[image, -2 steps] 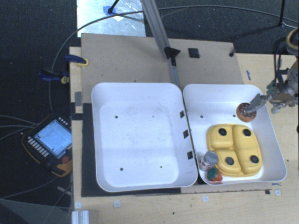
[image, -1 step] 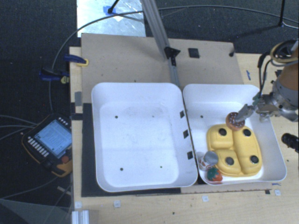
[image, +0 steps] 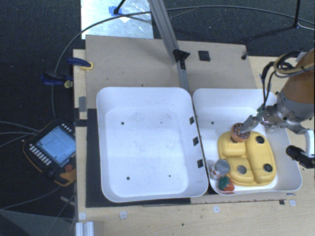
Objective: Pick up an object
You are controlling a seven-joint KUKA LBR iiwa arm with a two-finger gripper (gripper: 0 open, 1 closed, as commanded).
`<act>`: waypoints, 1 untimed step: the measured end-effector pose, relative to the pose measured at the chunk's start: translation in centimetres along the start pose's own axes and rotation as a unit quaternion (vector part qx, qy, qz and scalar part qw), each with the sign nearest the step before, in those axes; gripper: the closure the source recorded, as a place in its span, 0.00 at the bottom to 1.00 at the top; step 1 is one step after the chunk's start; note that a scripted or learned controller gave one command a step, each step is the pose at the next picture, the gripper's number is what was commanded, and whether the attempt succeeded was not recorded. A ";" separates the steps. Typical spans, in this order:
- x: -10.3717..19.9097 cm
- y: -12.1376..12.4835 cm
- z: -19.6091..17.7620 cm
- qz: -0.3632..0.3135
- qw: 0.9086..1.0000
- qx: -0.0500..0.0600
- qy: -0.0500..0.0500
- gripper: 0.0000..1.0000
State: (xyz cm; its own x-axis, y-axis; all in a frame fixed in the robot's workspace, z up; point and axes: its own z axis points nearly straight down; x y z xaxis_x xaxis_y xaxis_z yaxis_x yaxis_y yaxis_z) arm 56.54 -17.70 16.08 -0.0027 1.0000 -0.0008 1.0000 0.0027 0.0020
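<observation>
Two shallow white plastic bins sit side by side on a tan bench, the left-hand bin [image: 142,141] at centre frame holding nothing that can be made out, the right-hand bin [image: 216,107] at lower right carrying all the goods. From the right edge of the frame the grey arm with its orange band [image: 298,90] reaches down into that bin, its gripper [image: 242,131] lowered onto the upper left corner of a large yellow moulded plastic toy [image: 248,159], where a small brown and pink round object [image: 239,132] sits at the tip. Whether the gripper is open, closed or gripping cannot be told at this angle. Just beside the toy's lower left edge lie a small grey cup-like piece [image: 221,166] and, below it, a small red and green item [image: 225,183]. By the look of things, nothing has been lifted: every object rests in the bin, and the grasp and the raise remain to be done.
</observation>
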 end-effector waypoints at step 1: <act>0.2 0.4 2.9 -0.001 1.000 -0.006 -0.001 0.00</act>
State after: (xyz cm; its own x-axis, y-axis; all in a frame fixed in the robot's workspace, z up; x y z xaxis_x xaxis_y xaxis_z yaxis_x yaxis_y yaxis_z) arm 56.98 -17.49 13.20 -0.0043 1.0000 -0.0025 0.9999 0.0043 0.0131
